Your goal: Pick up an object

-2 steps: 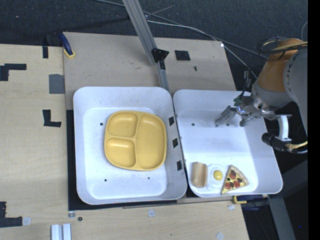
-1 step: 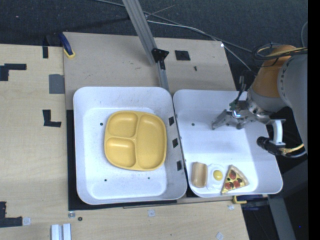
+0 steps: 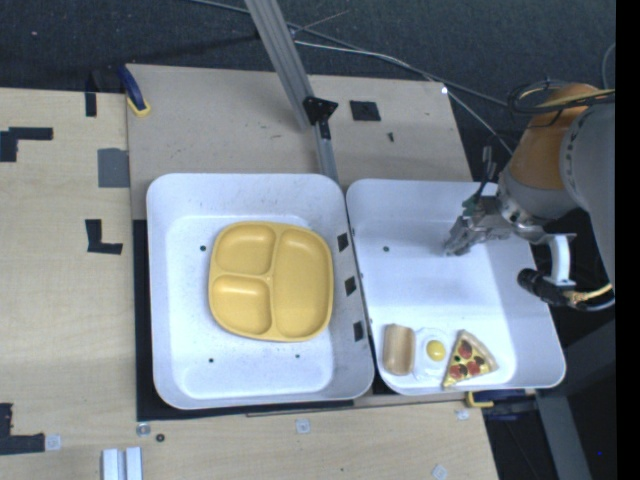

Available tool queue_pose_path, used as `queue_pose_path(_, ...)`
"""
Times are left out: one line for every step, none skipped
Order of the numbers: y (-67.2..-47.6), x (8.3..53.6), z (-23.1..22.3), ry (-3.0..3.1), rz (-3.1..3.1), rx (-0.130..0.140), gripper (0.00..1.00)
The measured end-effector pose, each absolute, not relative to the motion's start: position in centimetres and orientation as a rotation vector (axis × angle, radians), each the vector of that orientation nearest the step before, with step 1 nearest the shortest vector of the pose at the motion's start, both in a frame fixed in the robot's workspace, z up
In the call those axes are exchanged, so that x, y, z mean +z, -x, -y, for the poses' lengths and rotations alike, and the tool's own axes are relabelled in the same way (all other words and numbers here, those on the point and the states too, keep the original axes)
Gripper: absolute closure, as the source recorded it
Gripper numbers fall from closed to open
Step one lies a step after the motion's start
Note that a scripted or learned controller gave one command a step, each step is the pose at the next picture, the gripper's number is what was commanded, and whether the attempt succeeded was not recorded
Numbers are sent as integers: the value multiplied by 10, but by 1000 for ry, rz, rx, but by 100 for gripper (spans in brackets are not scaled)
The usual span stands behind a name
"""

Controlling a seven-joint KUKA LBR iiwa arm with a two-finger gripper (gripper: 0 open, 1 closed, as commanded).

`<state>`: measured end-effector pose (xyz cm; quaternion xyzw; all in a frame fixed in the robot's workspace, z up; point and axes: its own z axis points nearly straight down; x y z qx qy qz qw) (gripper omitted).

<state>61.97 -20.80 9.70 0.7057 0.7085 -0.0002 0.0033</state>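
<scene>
In the right bin (image 3: 430,208), three small toy foods lie along the near edge: a tan bread roll (image 3: 398,349), a fried egg (image 3: 434,350) and a pizza slice (image 3: 469,357). My gripper (image 3: 462,240) hangs over the upper right part of that bin, well behind the foods, with nothing visible between its fingers. A yellow divided plate (image 3: 271,279) rests in the middle of the left bin (image 3: 180,268).
A grey metal pole (image 3: 290,58) slants down from the top to the gap between the bins. A black cable and connector (image 3: 550,283) hang off the arm by the right bin's right rim. Black tape marks dot the wooden bench.
</scene>
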Motion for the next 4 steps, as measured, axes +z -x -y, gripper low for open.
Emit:
queue_pose_path(-613, 154, 213, -2219, -2219, 2, 100)
queue_pose_path(-604, 207, 216, -2218, -2219, 2, 100)
queue_pose_path(-605, 242, 216, -2217, -2221, 2, 100)
queue_pose_path(-591, 250, 164, -2217, -2228, 0, 100)
